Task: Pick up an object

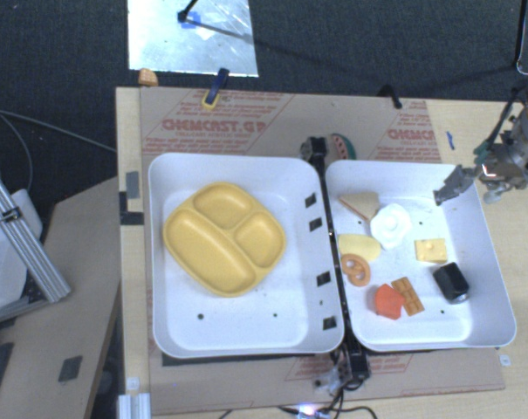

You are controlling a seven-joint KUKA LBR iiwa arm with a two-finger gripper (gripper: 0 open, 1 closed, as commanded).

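My gripper hangs over the right bin's far edge, holding nothing (finger spread I cannot tell). The toy foods lie untouched; the whole pick remains.

The gripper hangs over the upper right part of the right bin, and the loose pieces lie below and to its left. Nearest, just left and slightly below, sits a round white piece, touching a tan wedge farther left. Straight below the gripper lies a small yellow block, and below that a black block, tilted. Farther down-left lie a pale yellow piece, a pretzel-shaped ring, a red piece and an orange waffle-patterned bar, these last two touching.
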